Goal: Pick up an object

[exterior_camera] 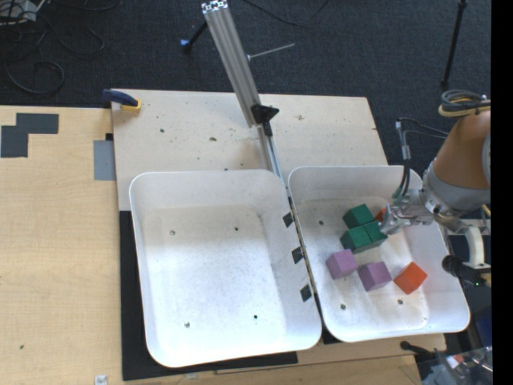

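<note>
Arm (461,163) over green blocks (362,228)

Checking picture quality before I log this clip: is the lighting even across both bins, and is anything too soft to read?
Camera view: the left bin is bright at its centre and shaded along its near rim; the right bin is evenly lit; the pincer beside the green blocks is small and soft, its detail unreadable.
</note>
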Controlling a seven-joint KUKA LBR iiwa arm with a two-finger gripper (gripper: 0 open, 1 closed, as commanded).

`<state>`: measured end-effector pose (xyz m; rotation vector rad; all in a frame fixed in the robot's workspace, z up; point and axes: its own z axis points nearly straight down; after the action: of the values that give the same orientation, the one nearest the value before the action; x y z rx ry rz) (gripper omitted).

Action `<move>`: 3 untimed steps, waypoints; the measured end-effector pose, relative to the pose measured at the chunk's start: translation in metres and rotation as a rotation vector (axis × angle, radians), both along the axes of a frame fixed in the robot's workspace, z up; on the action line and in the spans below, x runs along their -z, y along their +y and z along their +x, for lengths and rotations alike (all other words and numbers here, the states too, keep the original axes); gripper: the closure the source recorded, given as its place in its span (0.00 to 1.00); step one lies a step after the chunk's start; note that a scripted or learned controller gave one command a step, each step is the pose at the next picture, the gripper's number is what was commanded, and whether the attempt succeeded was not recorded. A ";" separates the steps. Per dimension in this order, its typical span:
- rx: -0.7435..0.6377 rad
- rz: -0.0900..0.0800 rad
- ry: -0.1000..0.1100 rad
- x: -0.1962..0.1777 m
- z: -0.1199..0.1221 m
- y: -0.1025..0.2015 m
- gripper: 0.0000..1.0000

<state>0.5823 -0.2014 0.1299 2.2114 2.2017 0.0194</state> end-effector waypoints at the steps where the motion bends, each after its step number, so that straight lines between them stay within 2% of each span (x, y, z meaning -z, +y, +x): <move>1: -0.003 0.005 0.023 -0.045 -0.006 -0.004 1.00; 3: -0.006 0.005 0.021 -0.139 -0.007 0.004 1.00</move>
<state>0.5752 -0.1970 0.2687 2.2175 2.2215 0.0022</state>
